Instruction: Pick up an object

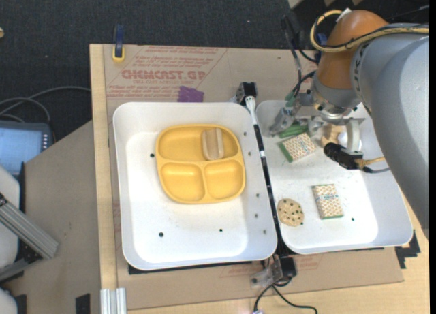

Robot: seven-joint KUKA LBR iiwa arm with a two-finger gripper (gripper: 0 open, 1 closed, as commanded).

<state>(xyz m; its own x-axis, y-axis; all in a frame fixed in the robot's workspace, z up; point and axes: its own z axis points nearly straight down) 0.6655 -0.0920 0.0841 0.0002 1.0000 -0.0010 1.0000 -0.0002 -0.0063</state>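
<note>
One green-patterned packet (298, 147) lies tilted in the right bin (381, 227), upper centre-right of the frame, just below-left of my jaws (315, 120), whose state I cannot tell from here.

The arm (381, 67) crowds the right bin's (381, 231) far end; cookie (291, 212) and packet (328, 201) lie unobstructed.

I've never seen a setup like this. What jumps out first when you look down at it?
The yellow divided plate in the left bin catches the eye, with a pale hot-dog-like piece in its top-right section. On the right, the grey arm with its orange band hangs over the far end of the right bin, which holds a cookie and two patterned packets.
</note>
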